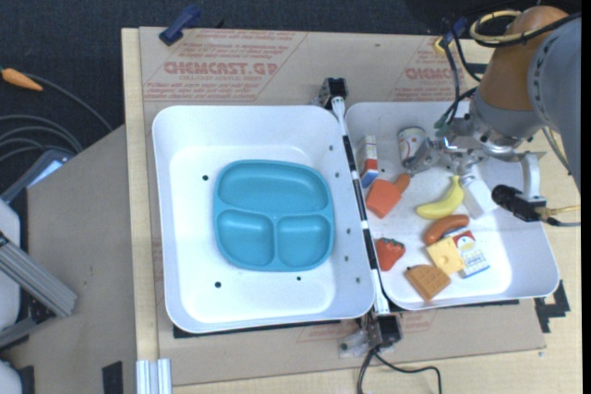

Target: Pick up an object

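camera: fixed above bench [277, 60] | slanted downward | covers both bins [185, 198]

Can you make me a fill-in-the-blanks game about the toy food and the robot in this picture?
1. The blue divided plate sits in the ____ bin.
2. The toy banana is the colour ____.
3. The toy strawberry lies in the ____ bin.
4. The band above the wrist of the robot arm is ____.

Missing words: left; yellow; right; orange
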### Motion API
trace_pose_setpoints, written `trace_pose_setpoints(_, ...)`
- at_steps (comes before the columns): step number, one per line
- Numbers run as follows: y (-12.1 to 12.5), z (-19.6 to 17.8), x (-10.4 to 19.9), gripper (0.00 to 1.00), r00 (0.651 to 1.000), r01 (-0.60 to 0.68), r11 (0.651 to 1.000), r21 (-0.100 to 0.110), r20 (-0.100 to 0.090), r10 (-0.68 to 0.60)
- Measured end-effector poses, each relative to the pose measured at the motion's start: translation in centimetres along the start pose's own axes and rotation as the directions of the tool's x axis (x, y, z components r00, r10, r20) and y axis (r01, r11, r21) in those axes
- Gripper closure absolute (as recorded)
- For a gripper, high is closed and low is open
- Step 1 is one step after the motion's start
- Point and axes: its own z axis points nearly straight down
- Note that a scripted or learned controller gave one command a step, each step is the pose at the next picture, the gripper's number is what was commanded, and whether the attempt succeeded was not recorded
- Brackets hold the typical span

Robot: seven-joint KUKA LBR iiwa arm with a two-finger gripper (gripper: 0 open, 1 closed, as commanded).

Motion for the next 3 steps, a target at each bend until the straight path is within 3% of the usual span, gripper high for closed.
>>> trace_pose_setpoints(1,3.7,-0.3,3.6,0.0,1.0,-0.002,1.0,-0.03,0.003,0.002)
trace_pose_setpoints(2,3.8,-1.5,3.7,1.0,1.0,0.0,0.999,-0.034,0.005,0.001)
trace_pose_setpoints(3,3.8,-1.5,3.7,0.0,1.0,0.0,0.999,-0.034,0.005,0.0)
